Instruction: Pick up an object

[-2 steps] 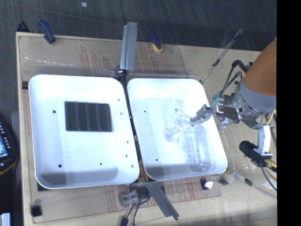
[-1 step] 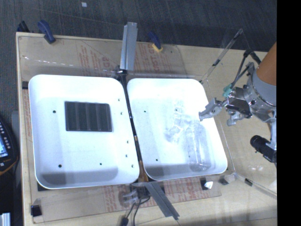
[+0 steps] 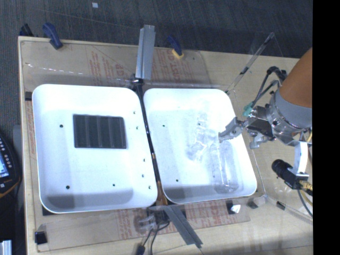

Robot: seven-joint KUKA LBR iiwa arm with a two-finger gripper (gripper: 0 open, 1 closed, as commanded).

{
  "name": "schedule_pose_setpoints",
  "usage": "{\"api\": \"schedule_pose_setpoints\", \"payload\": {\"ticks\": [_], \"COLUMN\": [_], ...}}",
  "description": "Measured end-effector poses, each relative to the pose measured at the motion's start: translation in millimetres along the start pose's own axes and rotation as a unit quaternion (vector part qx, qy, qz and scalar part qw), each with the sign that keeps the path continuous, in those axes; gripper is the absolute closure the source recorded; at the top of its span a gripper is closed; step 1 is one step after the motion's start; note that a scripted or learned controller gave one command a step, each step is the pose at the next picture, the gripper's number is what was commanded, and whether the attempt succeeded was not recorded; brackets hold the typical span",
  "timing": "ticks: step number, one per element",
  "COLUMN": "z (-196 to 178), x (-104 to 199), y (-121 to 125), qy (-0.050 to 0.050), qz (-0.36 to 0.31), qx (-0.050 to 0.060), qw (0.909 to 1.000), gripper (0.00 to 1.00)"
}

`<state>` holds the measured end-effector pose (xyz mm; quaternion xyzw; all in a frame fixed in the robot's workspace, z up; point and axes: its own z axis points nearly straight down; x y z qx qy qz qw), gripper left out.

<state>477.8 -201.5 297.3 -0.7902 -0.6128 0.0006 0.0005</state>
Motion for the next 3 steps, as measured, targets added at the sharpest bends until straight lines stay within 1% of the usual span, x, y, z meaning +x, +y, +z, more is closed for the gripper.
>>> {"api": "schedule_pose_setpoints", "payload": {"ticks": [1,2,3], "z": [-24,-35,0], "x": [1,-2,-7], "y": [7,1,2], "qy": [0.0,-0.001,0.0], "qz": [-0.038,-0.178,-0.123], "qx": [0.0,-0.002,0.0], "qw": [0.9993,0.984,0.9925], "gripper": [0.0,0.0,0.0]}}
